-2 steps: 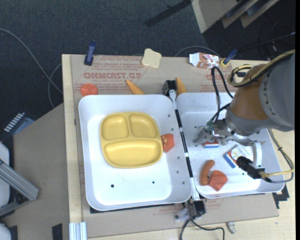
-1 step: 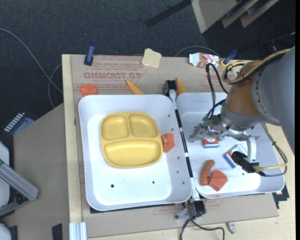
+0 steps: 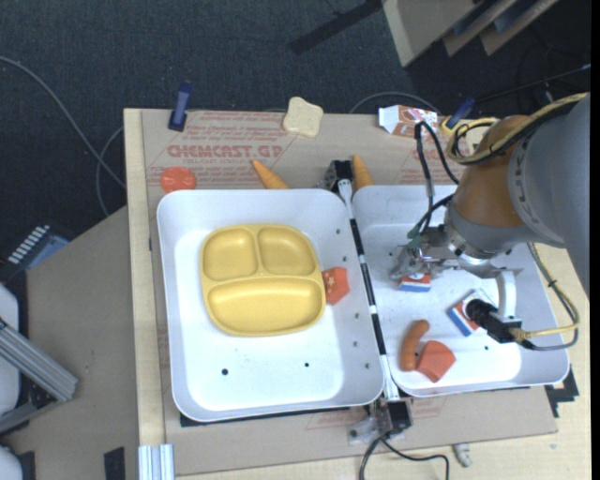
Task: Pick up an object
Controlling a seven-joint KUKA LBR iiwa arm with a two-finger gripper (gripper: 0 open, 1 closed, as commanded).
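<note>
Surface [image 3: 234, 141]: you have a brown board printed with red lettering, set on dark carpet [image 3: 94, 56], with pale furniture [image 3: 469, 28] at the upper right.

Two white bins sit side by side on it. The left bin [image 3: 272, 375] carries a yellow divided tray [image 3: 262, 279] and a small orange block [image 3: 336, 284] just beside the tray's right edge. The right bin [image 3: 525, 370] carries an orange sausage-shaped piece [image 3: 412, 344] touching a red-orange wedge [image 3: 436, 360], plus a blue, white and red item [image 3: 461, 317] near them.

Beyond the bins lie a toast-shaped slice [image 3: 303, 116], a blue clip [image 3: 180, 105], an orange disc [image 3: 175, 178] and a carrot-like piece [image 3: 269, 175].

Arm [image 3: 525, 178]: you see it reach in from the right over the right bin.

Hand [image 3: 412, 265]: it is low over the bin's left part, directly above a small red, white and blue object [image 3: 413, 282]. You cannot tell whether it is spread or closed, nor whether it touches that object.
</note>
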